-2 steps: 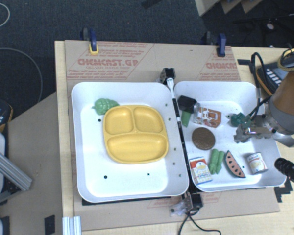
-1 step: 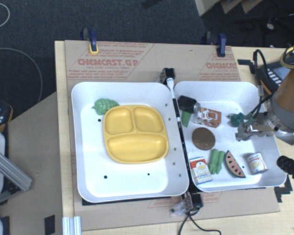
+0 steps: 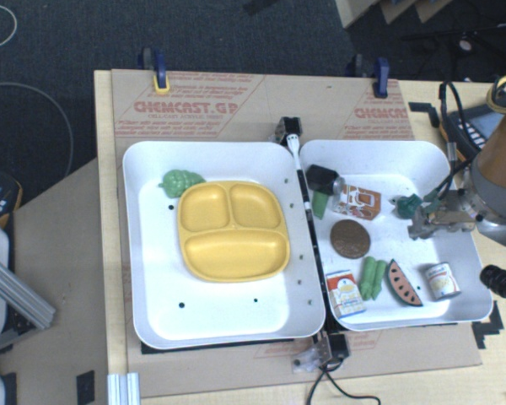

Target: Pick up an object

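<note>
My arm [image 3: 496, 171] enters from the right edge: fat rounded grey casing w/ an orange-brown band across it, pale grey ring just below the band. Black cables loop off the far side of the casing, approx 2–3 strands. At the tip, the gripper [image 3: 423, 223] is small, dull grey metal, blocky, w/ thin fingers. Too blurry here for me to read screws or markings.

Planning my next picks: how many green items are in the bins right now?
3: a leafy green toy in the left bin above the yellow tray; green pods and a teal piece in the right bin. Others may be hidden.
</note>
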Available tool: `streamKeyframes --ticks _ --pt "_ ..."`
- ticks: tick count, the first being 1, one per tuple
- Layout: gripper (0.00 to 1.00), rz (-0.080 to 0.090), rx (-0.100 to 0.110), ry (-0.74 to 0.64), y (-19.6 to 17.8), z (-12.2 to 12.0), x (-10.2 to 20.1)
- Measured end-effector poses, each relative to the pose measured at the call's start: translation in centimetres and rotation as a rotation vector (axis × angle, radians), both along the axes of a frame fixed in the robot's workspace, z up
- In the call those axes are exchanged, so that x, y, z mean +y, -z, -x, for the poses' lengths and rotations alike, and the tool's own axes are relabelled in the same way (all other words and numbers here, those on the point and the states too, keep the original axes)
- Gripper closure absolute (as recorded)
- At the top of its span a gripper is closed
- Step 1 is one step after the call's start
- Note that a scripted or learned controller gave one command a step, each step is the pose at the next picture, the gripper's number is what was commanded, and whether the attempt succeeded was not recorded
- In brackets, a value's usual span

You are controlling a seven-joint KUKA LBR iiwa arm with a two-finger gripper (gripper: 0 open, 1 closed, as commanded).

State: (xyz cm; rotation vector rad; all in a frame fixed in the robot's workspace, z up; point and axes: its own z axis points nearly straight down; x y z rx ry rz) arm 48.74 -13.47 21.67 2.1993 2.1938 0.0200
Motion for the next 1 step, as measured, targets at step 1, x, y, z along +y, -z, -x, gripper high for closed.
streamKeyframes --ticks 1 --pt "1.00 -0.014 0.014 -0.009 -16.21 0.61 3.31"
